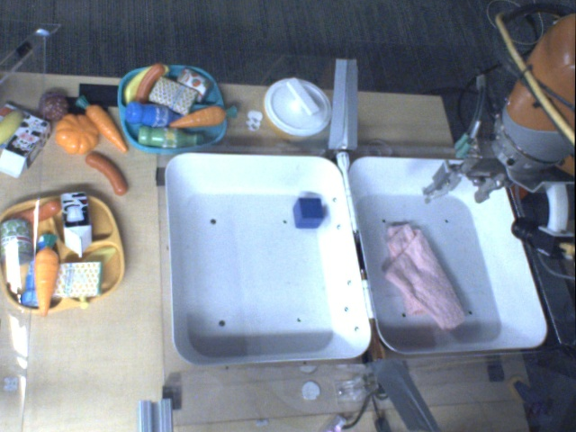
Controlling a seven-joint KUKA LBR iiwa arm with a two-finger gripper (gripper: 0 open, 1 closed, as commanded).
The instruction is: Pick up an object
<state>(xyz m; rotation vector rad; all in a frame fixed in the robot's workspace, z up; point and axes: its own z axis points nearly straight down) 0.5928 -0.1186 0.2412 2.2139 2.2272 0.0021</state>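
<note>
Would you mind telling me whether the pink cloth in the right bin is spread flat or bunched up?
Bunched up: the pink cloth lies in a crumpled, wrinkled strip with visible folds.

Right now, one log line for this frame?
gripper: above right bin's far edge, holding nothing | pink cloth: right bin | blue block: left bin

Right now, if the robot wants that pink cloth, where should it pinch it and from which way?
Probably from straight above. The pink cloth lies flat and crumpled in the right bin, so there is no edge to slide under. The best spot looks like the bunched fold near its upper end, where the fabric rises a little. The gripper sits above the bin's far edge and would need to come toward the cloth, then drop down.
</note>
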